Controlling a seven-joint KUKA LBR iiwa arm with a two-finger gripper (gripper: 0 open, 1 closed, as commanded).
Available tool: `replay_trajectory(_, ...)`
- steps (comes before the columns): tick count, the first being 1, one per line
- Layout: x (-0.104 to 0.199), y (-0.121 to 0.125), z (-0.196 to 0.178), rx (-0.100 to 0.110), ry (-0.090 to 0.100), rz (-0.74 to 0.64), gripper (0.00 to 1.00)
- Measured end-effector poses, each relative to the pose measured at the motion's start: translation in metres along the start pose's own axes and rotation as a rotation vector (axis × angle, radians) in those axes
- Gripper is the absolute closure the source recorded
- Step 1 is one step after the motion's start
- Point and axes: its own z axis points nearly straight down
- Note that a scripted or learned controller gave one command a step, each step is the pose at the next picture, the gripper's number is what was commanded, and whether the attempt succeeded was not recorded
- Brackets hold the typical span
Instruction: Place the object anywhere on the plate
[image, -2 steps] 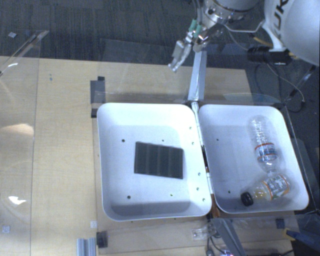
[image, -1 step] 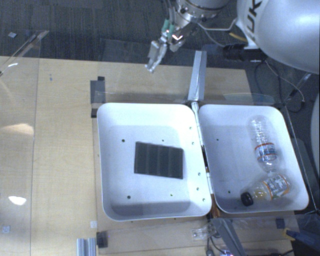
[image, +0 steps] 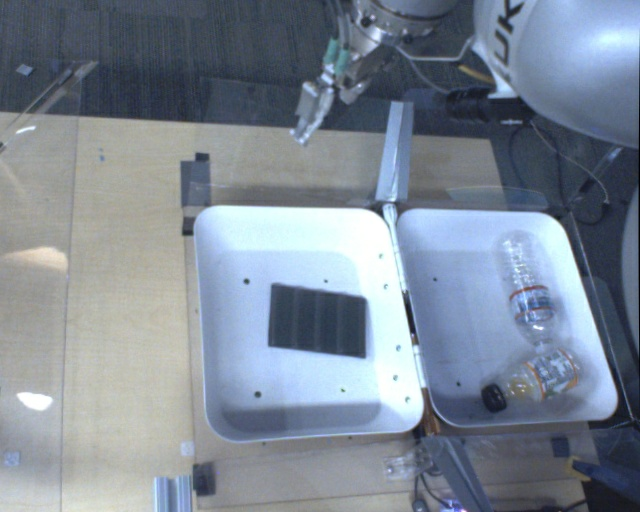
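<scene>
A dark ribbed rectangular plate (image: 318, 321) lies flat in the middle of the left bin (image: 230, 400). Two clear plastic bottles lie in the right bin (image: 440, 300): one (image: 524, 282) along its right side, the other (image: 540, 376) near the front right corner with its black cap (image: 493, 397) pointing left. My gripper (image: 308, 118) hangs high over the bench beyond the far edge of the left bin, tilted down to the left, well away from the bottles and the plate. I see nothing in it.
A grey metal strut (image: 395, 150) runs from the back down to the seam between the bins. Black brackets (image: 198, 178) sit at the left bin's far left corner. Cables (image: 480, 100) trail at the back right. Bare wooden bench (image: 90, 300) lies to the left.
</scene>
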Motion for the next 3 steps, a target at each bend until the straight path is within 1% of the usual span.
replay_trajectory(2,0.0,0.0,0.0,0.0,0.0,0.0,0.0)
replay_trajectory(3,-0.022,-0.036,0.0,0.002,0.001,0.012,0.0)
